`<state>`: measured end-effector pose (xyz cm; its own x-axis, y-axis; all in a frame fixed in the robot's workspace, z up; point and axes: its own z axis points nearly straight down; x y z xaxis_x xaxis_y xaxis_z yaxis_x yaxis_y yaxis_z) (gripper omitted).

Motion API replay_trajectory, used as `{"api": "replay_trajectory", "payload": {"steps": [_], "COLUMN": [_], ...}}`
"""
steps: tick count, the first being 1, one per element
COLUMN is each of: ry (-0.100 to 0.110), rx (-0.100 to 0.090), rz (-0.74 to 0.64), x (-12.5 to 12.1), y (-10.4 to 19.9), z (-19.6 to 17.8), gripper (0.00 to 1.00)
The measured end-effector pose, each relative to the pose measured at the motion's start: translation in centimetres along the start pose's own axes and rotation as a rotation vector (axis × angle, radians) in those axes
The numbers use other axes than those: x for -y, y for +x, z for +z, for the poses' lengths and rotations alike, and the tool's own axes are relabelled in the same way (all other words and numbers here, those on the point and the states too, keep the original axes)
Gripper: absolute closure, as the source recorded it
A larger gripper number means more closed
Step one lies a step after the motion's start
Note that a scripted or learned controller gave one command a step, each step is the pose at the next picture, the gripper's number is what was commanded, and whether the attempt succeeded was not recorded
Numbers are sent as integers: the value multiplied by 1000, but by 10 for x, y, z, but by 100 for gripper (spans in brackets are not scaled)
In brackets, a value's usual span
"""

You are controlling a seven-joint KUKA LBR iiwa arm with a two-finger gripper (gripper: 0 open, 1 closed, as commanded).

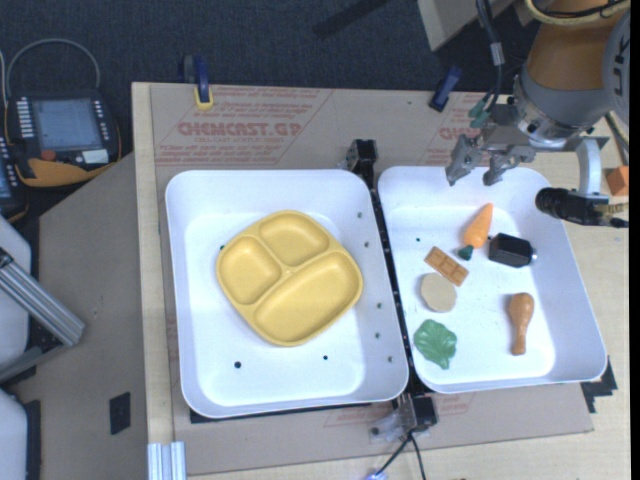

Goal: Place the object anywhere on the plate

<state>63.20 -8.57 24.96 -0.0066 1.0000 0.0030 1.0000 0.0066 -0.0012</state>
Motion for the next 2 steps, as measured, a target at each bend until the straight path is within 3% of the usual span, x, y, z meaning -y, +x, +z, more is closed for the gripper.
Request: {"api": "replay_trajectory", "payload": {"steps": [2], "ry": [1], "rx": [1], "rz": [2], "x": [23], "y": [113], "z": [5], "gripper": [100]}}
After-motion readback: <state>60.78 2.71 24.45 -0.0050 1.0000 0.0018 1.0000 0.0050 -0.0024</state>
